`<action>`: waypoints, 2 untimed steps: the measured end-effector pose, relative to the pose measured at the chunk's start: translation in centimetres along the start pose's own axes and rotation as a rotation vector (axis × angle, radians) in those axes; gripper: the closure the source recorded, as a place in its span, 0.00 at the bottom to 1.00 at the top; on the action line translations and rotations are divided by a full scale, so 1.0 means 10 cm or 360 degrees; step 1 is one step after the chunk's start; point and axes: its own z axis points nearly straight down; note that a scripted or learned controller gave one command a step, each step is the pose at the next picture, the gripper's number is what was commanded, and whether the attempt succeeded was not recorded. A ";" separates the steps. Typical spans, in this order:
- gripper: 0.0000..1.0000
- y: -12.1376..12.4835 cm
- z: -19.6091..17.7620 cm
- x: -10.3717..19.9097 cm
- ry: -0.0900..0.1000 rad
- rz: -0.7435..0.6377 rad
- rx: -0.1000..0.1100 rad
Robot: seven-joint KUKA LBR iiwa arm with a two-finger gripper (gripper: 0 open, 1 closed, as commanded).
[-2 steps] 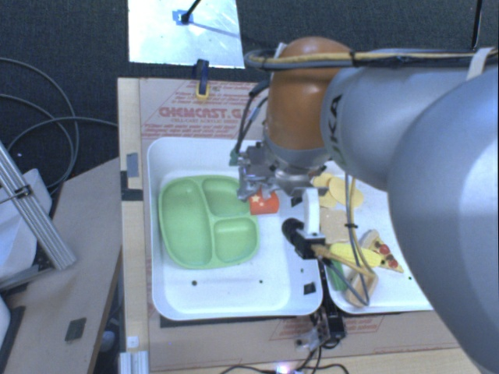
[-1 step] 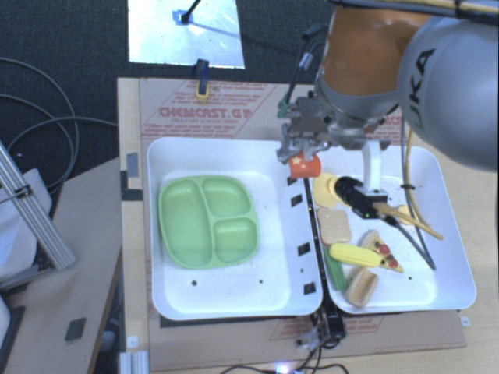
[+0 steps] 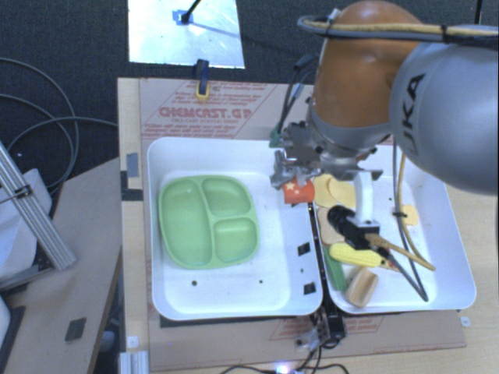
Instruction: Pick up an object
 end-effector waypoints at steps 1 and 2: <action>1.00 -0.36 0.32 0.27 0.0001 -0.0006 0.0003; 1.00 -0.49 -1.30 -0.10 0.0007 0.0001 -0.0032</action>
